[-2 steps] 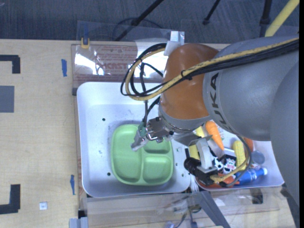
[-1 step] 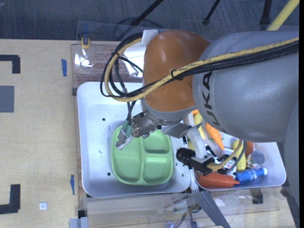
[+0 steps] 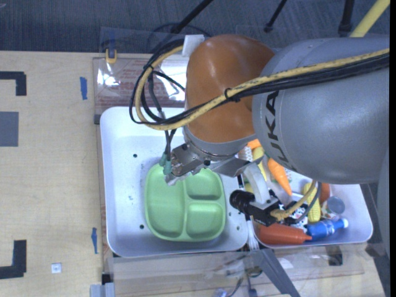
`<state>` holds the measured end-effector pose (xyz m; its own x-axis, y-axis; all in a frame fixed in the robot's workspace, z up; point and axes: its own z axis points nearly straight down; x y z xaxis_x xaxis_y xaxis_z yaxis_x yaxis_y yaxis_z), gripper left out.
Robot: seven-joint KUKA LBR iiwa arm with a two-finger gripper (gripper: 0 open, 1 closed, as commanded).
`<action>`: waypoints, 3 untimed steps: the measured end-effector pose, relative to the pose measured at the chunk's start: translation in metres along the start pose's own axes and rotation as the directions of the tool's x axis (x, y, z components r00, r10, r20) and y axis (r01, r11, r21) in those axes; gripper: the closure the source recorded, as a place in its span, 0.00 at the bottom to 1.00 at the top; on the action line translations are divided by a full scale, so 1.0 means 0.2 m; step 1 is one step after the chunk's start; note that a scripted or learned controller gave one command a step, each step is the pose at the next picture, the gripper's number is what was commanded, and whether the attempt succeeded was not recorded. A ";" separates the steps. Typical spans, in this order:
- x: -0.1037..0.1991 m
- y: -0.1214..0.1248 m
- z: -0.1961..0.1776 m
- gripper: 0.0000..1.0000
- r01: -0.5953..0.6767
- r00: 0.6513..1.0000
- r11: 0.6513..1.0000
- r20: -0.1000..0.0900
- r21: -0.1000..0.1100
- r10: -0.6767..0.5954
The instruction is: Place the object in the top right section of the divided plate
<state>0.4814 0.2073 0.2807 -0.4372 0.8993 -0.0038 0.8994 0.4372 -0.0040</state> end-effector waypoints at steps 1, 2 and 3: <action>-0.08 0.04 0.30 1.00 0.048 0.999 0.999 -0.004 0.001 -0.048; 0.03 0.03 0.91 1.00 -0.041 0.999 0.999 -0.003 -0.011 0.041; -0.17 -0.10 0.76 1.00 -0.212 0.977 0.977 -0.004 0.001 0.212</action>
<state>0.4792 0.1671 0.1291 -0.2370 0.9715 -0.0010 0.9715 0.2370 -0.0038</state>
